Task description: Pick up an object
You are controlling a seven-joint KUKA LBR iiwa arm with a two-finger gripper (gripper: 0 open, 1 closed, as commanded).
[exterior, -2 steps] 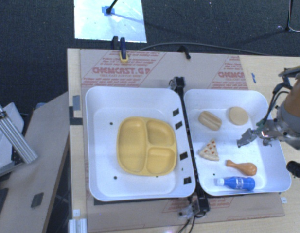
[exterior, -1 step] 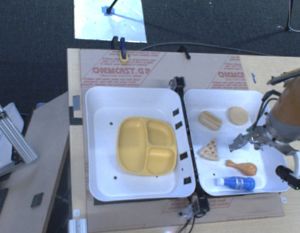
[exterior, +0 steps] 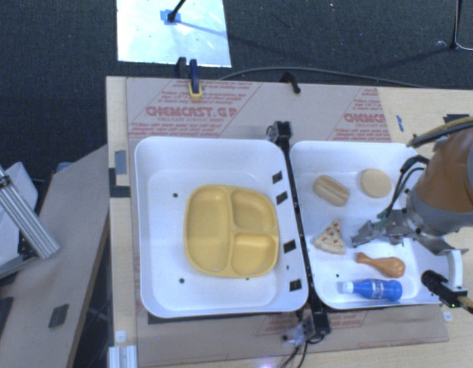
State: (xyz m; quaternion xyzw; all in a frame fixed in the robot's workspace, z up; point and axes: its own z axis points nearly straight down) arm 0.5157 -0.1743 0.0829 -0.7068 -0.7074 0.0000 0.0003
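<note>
Arm [exterior: 451, 182]: comes in from the right, low over the right bin [exterior: 351, 156]
Tool [exterior: 366, 232]: over the middle of the right bin, just right of the pizza [exterior: 330, 238]; I cannot tell its state
Drumstick [exterior: 382, 264]: lies just near of the tool
Bottle [exterior: 372, 288]: blue, lies at the near wall
Hot dog [exterior: 331, 189]: far left part of this bin
Bun [exterior: 376, 182]: round, right of the hot dog
Left bin [exterior: 163, 205]: holds a yellow tray [exterior: 231, 230]
Desk [exterior: 244, 106]: carries both bins
</note>
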